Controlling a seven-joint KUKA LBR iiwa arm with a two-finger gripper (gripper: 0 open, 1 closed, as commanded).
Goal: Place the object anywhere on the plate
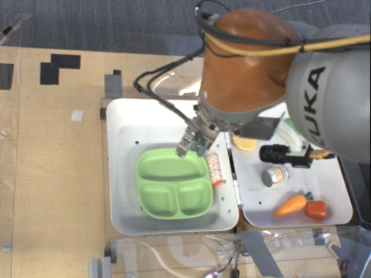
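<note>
A light green divided plate lies in the left white bin. My gripper hangs over the plate's far right rim, at the end of the grey and orange arm. A small white and red packet lies on the bin floor against the plate's right edge, just below and to the right of the gripper. The arm hides whatever lies directly under the wrist.
The right bin holds a yellow lemon slice, a small silver can, an orange carrot and a red piece. The rim between the bins runs just right of the packet.
</note>
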